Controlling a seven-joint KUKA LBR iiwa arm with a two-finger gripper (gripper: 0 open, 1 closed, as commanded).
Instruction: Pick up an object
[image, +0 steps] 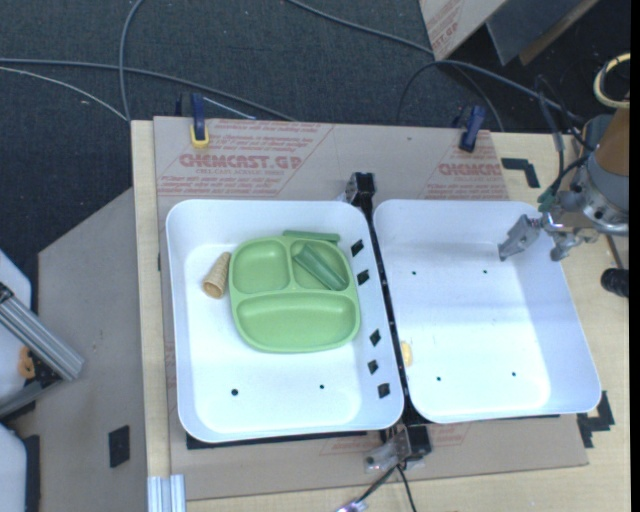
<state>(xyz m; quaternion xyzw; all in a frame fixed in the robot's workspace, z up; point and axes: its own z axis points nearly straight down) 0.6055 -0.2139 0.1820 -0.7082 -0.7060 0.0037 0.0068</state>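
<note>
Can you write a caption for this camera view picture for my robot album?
Robot gripper hovers over the right bin while a green plate and cone sit in the left bin.

A pale green plastic divided plate with three compartments (293, 296) lies flat in the left white bin, toward its 12 o'clock half. A darker green flat plastic piece (322, 264) rests tilted in the plate's 1 o'clock compartment, its far end past the rim. A tan ice-cream-cone-shaped toy (215, 275) lies on its side at the plate's 9 o'clock, just beside its rim
</note>
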